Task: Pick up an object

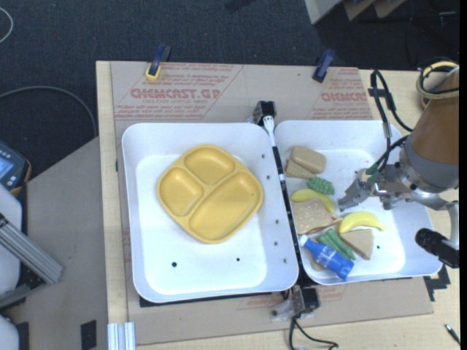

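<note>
Yellow banana (360, 221) lies just at 6 o'clock of end effector (359, 189), long axis roughly 9-to-3; fingers spread apart, nothing between them; short descent needed.

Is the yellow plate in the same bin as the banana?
No, the yellow plate lies in the left bin, while the banana lies in the right bin.

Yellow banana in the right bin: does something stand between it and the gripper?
Nothing visible does. The gripper hangs over the right bin, just up and left of the yellow banana, with bare bin floor between them. The other toys lie left of or below the banana.
</note>
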Controlling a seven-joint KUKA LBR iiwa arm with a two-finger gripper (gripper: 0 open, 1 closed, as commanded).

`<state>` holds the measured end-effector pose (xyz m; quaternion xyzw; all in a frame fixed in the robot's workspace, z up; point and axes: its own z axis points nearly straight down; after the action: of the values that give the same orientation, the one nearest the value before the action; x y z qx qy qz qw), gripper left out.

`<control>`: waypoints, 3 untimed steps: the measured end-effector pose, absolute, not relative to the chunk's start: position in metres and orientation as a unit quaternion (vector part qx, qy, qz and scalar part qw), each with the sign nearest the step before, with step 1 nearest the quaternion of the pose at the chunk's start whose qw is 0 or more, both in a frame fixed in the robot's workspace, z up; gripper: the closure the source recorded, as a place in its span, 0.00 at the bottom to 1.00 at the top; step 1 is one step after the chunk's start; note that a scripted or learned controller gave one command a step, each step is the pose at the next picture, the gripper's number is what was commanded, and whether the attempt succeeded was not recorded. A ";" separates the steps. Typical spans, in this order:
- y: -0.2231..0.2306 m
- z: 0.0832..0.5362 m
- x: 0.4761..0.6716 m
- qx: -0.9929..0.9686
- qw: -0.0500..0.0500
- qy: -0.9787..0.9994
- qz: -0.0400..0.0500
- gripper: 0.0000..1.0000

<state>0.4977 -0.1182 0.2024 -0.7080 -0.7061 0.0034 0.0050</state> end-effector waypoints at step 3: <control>-0.114 0.120 0.497 -0.707 0.003 -0.707 0.002 0.00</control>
<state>0.4972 -0.1145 0.1195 -0.7074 -0.7068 0.0016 0.0035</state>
